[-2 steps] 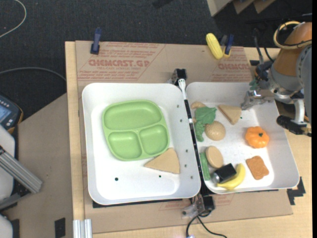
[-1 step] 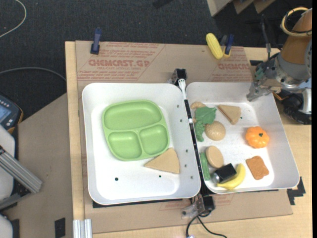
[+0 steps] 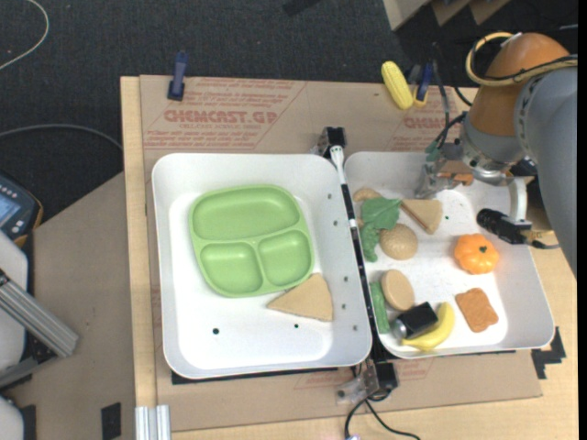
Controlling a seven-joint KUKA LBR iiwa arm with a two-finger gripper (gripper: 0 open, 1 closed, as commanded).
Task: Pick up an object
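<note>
L bin (image 3: 183, 246): green divided tray (image 3: 249, 239), wedge (image 3: 305, 299) at its 5 o'clock. R bin (image 3: 523, 324): toy food packed close, likely pick stock. Sandwich triangle (image 3: 424, 214) nearest, at gripper's (image 3: 431, 177) 6 o'clock; leaf (image 3: 378, 216) beside it crowds approach. Finger state: can't tell.

bins: two white ones side by side, left bin (image 3: 174, 273) and right bin (image 3: 523, 324)
green divided plate (image 3: 249, 239): just one, left bin
wedge slices: two, one (image 3: 304, 299) by the left bin's front edge, one (image 3: 423, 214) near the right bin's back edge
pumpkin (image 3: 476, 253): one
banana (image 3: 436, 331): one, right bin's front edge
cracker (image 3: 476, 309): one
clamps: one blue (image 3: 177, 75), one yellow (image 3: 397, 84), bench's back edge
</note>
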